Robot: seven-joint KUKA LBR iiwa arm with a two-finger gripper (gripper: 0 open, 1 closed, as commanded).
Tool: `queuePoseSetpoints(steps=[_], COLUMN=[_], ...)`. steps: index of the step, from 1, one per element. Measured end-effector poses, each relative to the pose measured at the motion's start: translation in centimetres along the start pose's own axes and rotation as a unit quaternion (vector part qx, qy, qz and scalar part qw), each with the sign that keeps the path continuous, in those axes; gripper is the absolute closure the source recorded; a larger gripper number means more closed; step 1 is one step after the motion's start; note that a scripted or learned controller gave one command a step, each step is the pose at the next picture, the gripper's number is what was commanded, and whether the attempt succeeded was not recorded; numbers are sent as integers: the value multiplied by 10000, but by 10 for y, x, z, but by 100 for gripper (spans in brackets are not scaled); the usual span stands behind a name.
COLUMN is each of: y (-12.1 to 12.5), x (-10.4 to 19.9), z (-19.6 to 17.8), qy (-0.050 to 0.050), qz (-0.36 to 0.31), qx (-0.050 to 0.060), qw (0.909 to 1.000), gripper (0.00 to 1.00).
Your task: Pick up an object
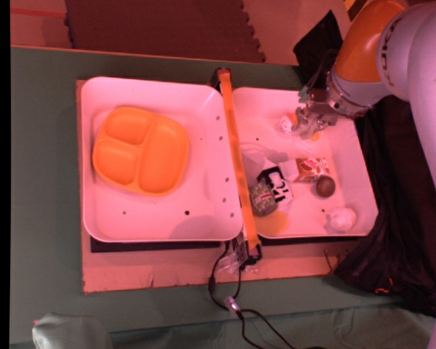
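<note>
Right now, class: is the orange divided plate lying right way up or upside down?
Right way up. The orange plate lies flat in the left bin, its three hollow sections facing the camera.

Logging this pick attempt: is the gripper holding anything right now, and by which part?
It cannot be told: the gripper is low in the right bin beside a small white object.

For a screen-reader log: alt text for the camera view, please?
A grey-and-orange robot arm's gripper hovers over the right white bin, which holds small items including a brown ball. The left white bin holds an orange divided plastic tray.
</note>
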State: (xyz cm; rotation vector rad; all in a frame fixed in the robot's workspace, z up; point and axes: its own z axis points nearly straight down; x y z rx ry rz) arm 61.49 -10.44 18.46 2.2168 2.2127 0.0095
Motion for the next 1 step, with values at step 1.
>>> queuePoseSetpoints(steps=[1], y=[-7], x=[-5], z=[-55], qy=[-3], qz=[8], qx=[-3], qw=[10000], gripper=[100])
